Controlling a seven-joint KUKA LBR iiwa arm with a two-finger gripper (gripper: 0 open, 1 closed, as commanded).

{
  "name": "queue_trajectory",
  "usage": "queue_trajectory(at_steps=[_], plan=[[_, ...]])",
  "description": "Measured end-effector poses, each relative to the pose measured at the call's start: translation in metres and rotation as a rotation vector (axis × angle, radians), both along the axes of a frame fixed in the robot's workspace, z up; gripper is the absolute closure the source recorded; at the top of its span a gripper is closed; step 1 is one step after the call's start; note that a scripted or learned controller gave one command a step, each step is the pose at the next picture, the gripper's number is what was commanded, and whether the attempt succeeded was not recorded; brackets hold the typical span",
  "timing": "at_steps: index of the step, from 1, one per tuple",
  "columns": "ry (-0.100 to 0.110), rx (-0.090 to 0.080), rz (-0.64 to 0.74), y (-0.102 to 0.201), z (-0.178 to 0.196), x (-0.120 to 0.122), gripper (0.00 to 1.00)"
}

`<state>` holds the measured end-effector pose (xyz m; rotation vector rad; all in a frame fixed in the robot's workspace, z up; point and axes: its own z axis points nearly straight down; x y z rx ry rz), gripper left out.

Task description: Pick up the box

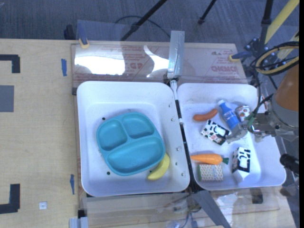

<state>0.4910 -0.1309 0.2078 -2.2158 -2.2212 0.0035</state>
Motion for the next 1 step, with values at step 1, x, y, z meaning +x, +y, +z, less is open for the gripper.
queue_trajectory(at_steps=[1], plan=[[0.001, 0.0, 0.0, 0.0003, 0.0079, 0.0012, 1.0]])
